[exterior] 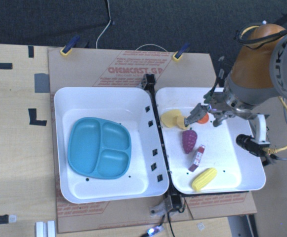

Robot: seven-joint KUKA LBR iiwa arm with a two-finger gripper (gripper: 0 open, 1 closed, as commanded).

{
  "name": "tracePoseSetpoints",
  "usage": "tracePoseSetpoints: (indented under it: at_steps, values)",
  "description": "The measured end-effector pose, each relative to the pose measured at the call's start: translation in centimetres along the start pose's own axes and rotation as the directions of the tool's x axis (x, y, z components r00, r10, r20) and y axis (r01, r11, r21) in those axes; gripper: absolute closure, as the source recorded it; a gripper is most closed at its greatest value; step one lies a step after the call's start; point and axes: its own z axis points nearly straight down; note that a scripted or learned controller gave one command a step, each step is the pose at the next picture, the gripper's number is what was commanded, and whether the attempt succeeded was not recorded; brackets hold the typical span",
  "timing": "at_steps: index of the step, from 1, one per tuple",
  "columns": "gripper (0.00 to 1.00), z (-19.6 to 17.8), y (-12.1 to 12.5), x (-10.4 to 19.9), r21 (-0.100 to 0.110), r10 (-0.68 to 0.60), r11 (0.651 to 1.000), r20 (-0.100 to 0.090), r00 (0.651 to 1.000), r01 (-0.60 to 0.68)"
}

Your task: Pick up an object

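While the fingers [196,115] look narrowly parted, the right bin [232,174] holds perhaps five toys.

Gripper [196,115] over right bin [232,181], touching yellow piece [172,118]; grapes [189,140] near.

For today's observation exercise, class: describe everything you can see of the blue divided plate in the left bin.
The blue divided plate is a light blue tray with rounded corners, looking like smooth plastic. Raised ridges split it into three compartments: one long one on its left, two smaller on its right. It lies flat, right side up, slightly turned, on the floor of the left bin. It holds nothing and touches nothing but the bin.
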Motion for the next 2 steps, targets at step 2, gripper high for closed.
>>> tracePoseSetpoints:
  at_steps: [2]
  values:
    - [0.00, 12.9, -1.1, -0.8, 0.007, 0.002, 1.000, -0.001, 1.000, -0.002]
